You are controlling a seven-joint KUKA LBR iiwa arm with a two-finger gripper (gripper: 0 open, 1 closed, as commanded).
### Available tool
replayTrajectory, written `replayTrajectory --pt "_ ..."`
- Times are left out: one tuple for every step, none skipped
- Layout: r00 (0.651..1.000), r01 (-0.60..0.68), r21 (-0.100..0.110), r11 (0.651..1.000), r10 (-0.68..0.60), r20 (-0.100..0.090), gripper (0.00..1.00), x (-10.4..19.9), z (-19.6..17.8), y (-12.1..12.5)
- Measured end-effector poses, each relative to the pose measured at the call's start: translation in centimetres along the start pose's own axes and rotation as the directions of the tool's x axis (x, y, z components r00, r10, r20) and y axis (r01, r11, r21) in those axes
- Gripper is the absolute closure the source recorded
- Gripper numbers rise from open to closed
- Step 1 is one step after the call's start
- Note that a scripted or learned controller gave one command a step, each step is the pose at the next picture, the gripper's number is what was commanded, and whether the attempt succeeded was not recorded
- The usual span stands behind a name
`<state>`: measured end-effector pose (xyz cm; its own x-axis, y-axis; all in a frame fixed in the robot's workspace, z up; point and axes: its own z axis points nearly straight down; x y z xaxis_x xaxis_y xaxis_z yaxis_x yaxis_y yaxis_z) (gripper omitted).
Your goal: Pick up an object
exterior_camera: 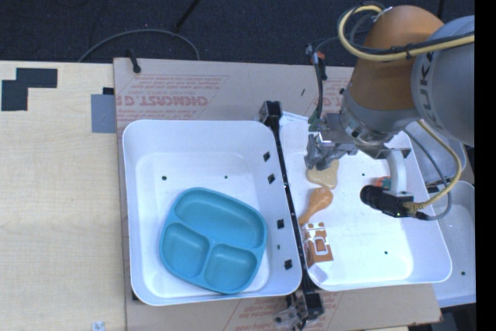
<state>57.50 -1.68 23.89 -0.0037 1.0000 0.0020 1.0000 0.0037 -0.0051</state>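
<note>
In the right bin lie a tan pear-shaped toy, a pale cream piece just above it, and a small brown-and-white patterned item near the bin's left wall. My gripper hangs low over the bin's upper left part, directly above the cream piece and possibly touching it. The grey arm with its orange band covers the bin's far right corner. A blue divided plate rests in the left bin.
A black divider runs between the two bins. A black cylindrical part with a cable hangs from the arm over the right bin's middle. Cardboard lies beneath both bins, and a wooden bench surface extends to the left.
</note>
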Motion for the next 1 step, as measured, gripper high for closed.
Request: replayTrajectory --pt "1.000 -0.001 0.000 1.000 0.001 0.000 1.00 3.80 0.39 -1.72"
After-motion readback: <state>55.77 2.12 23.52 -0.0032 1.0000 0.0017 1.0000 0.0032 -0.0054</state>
